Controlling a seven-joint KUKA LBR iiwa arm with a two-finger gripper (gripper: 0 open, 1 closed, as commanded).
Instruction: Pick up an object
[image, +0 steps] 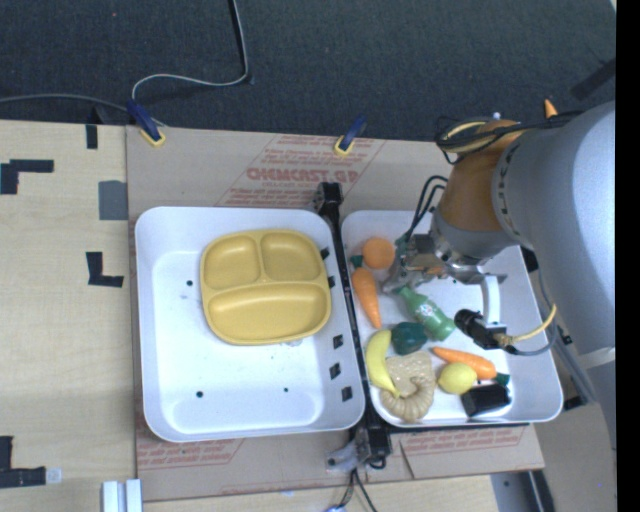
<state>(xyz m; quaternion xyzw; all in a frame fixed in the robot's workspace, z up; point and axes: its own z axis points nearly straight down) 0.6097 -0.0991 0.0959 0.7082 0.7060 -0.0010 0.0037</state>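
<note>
Gripper (415, 272) low in the crowded right bin (540, 395), over the green bottle (425, 312); I cannot tell how it is set.

Risk, as I judge it: the bottle, smooth and rounded, lies tight among neighbours, so it may roll or get shoved. An orange ball (378, 252) sits just above it, a tapered carrot (366, 296) just left, a dark green lump (408, 338) just below. The yellow plate (266, 284) lies well left, in the other bin.
</note>
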